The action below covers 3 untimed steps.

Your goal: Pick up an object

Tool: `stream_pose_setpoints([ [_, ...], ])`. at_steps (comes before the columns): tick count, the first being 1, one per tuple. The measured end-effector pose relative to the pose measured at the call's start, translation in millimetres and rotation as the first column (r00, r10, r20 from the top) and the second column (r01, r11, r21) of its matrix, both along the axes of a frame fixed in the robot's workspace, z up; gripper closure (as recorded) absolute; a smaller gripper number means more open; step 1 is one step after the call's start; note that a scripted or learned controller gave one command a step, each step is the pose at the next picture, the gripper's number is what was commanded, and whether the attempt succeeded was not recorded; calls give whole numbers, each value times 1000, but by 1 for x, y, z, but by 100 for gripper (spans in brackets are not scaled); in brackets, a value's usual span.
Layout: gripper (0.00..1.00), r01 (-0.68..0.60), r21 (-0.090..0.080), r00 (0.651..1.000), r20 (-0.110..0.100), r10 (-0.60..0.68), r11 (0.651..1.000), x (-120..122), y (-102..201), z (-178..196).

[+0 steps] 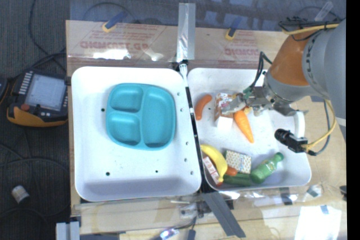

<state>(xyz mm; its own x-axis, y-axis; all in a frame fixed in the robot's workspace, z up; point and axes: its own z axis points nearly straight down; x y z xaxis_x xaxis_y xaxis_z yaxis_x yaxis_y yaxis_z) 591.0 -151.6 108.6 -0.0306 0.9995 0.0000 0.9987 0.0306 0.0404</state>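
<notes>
Far left, on the dark floor: a handheld control pendant (38, 99) with a grey screen and an orange-yellow rim, cables trailing around it.

Left bin (84, 177): a shallow white tray bearing a turquoise divided plate (140, 116) with three compartments, set slightly above the bin's centre.

Right bin (298, 174): it touches the left bin along a shared middle edge. Just inside that edge lies a small orange sausage-shaped piece (201, 106), tilted. Beside it to the right sits a crumpled printed packet (225, 103) with a small white block (225, 122) just below it. An orange carrot (243, 124) lies next, its broad end up and its tip pointing down and right. Along the near wall of this bin, from left to right: a yellow banana (216, 158) curving over a red-and-white wrapper, a patterned square sachet (238, 161), a dark green vegetable (236, 180), and a green bottle (265, 168) lying on its side.

My gripper (251, 103) hangs over the upper middle of the right bin, just above the carrot's broad end and beside the packet. Whether its fingers are spread or closed, I cannot tell; nothing visibly sits between them. Behind it, my orange band (288, 62) and grey arm (332, 62) extend to the right, with a black fitting and yellow cable below.
</notes>
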Motion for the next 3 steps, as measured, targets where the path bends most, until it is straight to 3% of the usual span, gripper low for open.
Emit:
stream_pose_setpoints([
  [1,0,57,4,998,0,-57,998,9,-3,0],
  [2,0,77,-4,997,15,-77,997,0,-17,1],
  [3,0,4,-10,1000,-29,-4,1000,-10,-32,-20],
])
